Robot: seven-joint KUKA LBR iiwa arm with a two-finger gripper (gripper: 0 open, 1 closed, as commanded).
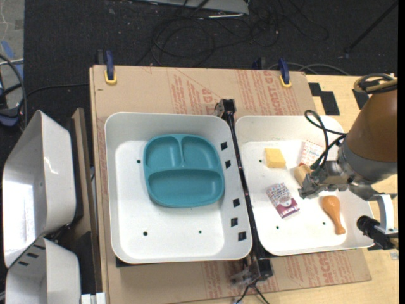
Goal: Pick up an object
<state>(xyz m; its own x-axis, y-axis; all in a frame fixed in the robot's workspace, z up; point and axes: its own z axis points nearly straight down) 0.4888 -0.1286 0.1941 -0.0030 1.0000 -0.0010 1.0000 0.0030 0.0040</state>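
Note:
In the right bin [297, 246] lie a yellow block [274, 158], a small pink and white packet [283, 199], a pale pink card [311, 151] and an orange drumstick-shaped toy [333, 213]. My gripper [309, 186] hangs low over the bin's right half, between the packet and the drumstick toy, just left of the toy's thick end. A small tan piece [302, 171] shows right above the gripper. The grey arm and its orange band [380, 125] reach in from the right.
The left bin [123, 233] holds a teal divided plate [183, 170]. A black divider rail [237, 182] runs between the bins. Black cables [319, 135] loop over the right bin's far right. White tubs [35, 189] stand off the bench at the left.

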